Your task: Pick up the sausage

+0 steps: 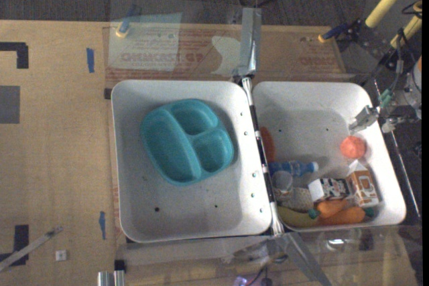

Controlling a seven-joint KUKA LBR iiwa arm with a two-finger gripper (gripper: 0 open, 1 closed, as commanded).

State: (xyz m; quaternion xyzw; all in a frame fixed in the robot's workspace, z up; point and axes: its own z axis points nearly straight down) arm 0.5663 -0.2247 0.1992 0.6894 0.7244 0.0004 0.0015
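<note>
- Gripper (367,118): at the right edge of the frame, over the upper right rim of the right bin (301,98). Whether it is apart or together, I cannot tell; nothing seen in its grasp.
- Sausage (267,143): reddish-orange, lying along the left wall of the right bin, mid-frame, well apart from the gripper.
- Risk, wall: the sausage hugs the bin wall and the divider; a finger may strike the rim or find no room on that side.
- Risk, wrong item: a red ball (352,147) lies nearer the gripper; a carrot (342,213) of similar colour lies at lower right.
- Risk, clutter: a bottle (295,167) and a cup (282,179) lie just below the sausage and may be knocked.
- Left bin (134,204): holds a teal tray (187,140); not involved.
</note>
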